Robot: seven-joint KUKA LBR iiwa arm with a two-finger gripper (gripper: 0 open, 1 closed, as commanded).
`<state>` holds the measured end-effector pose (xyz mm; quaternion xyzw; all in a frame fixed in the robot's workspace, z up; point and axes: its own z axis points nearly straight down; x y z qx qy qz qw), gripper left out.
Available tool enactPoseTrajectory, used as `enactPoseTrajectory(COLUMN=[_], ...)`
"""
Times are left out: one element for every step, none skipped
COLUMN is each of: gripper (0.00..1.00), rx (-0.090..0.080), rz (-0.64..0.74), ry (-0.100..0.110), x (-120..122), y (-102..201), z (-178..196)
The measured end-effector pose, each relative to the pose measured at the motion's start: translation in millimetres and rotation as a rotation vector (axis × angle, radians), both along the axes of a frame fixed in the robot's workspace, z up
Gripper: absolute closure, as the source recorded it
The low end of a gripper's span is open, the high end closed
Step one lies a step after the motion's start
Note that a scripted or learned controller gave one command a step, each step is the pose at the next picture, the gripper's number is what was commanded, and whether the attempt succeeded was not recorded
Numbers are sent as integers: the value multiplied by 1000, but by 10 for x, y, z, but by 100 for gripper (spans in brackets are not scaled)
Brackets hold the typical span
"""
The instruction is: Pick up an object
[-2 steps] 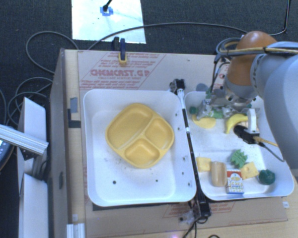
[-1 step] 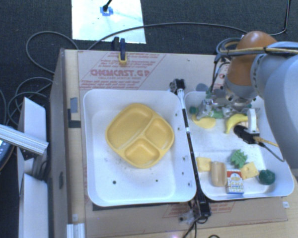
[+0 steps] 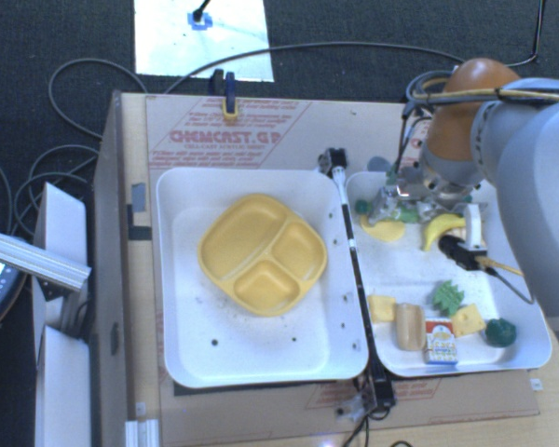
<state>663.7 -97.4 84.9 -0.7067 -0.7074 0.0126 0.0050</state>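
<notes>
Two white bins (image 3: 261,361) sit on a cardboard-topped bench (image 3: 252,133) above dark carpet (image 3: 56,26).

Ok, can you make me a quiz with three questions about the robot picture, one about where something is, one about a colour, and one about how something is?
1. Where is the divided plate?
A. left bin
B. right bin
C. on the floor

2. What colour is the plate?
A. blue
B. yellow
C. red

3. How does the plate lie?
A. flat, open side up
B. flipped over
C. standing on its edge

Answers: 1 A, it lies alone in the left bin. 2 B, it is yellow all over. 3 A, its three compartments face up. The gripper is over the right bin near the banana.
</notes>
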Motion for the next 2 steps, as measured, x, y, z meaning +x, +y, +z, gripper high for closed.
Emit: enactPoseTrajectory(gripper=[0,0], rx=[-2,-3], rz=[1,1], ry=[-1,-1], x=[0,-1], y=[7,12], z=[1,1])
